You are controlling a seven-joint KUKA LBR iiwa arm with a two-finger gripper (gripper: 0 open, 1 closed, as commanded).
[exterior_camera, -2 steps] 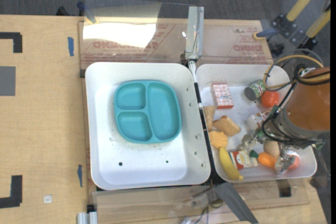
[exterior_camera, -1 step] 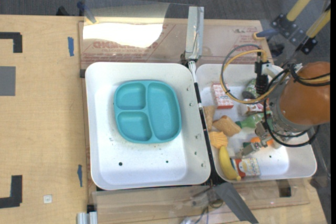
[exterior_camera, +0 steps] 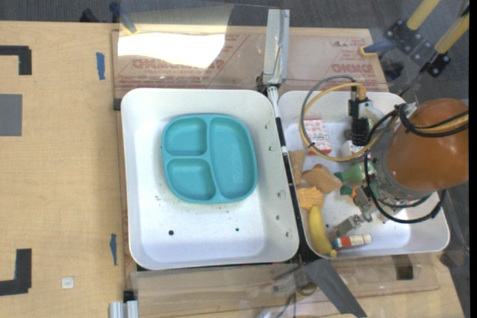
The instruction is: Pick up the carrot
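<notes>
Fingers (exterior_camera: 349, 224) hang just beside the carrot (exterior_camera: 350, 178) in the right bin (exterior_camera: 428, 236).

left bin (exterior_camera: 149, 220) roomy around teal tray (exterior_camera: 210, 159) — right bin (exterior_camera: 428, 233) crowded

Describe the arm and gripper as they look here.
The arm is a rounded orange section above a grey metal wrist ring, wrapped by black cables, with a thin yellow cable looping off it. The gripper below is small, grey metal.
</notes>
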